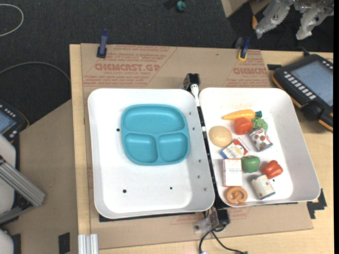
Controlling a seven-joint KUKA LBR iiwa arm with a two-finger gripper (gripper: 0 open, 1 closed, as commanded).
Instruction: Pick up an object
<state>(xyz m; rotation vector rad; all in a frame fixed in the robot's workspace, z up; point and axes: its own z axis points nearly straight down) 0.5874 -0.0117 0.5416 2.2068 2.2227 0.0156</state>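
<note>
The pincer [293,19] is far up at 1 o'clock, off the bench, its pale fingers spread apart and pinching nothing. The toy food lies well below it, in the right white bin [296,126]: a long orange carrot [238,114], a round tan bun [220,136], a shiny red tomato [242,125], a knotted pretzel [236,195]. The left bin [103,142] holds a smooth blue plate [155,134] with three dips.

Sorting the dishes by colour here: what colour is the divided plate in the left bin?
Light blue, a turquoise shade, all over; the divided plate shows plainly in the camera view.
</note>
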